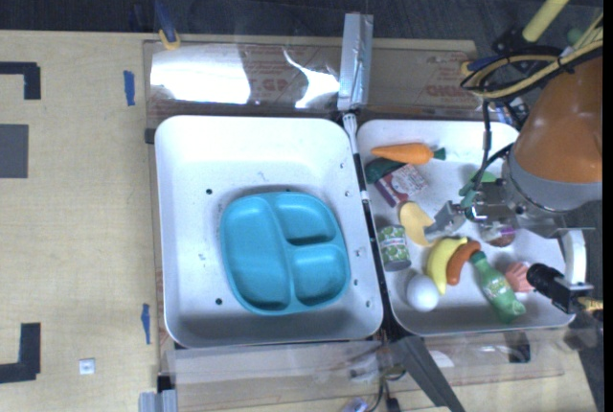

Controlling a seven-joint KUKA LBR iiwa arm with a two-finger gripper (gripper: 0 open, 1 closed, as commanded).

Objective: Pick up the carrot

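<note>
End effector (pixel 458 217) of the grey arm, below its orange band (pixel 573 127), sits low over the middle of the right bin (pixel 450 134), its metal tip among the items there; whether it is released or clenched cannot be told from this slanted overhead view, and nothing is visibly between its parts. Carrot (pixel 404 152) (orange, green stub at its right end) lies on its side near the far wall of the right bin, apart from the end effector and untouched. Just in front of the carrot lie a dark green item (pixel 380 171) and a small printed packet (pixel 410 181). A pale yellow piece (pixel 415 221) lies just left of the end effector, a small green-labelled can (pixel 394 246) sits by the bin's left wall, and a white egg (pixel 422 293) rests near the front wall. A banana (pixel 441 262) and an orange-red sausage-shaped piece (pixel 463 260) lie touching side by side; a green bottle (pixel 496 286) lies tilted to their right, next to a pink item (pixel 519 276). Left bin (pixel 192 161) holds a blue three-compartment tray (pixel 283 250), set slightly askew, with nothing seen in its compartments. Both bins stand side by side on the table (pixel 67 209), their inner walls touching.
</note>
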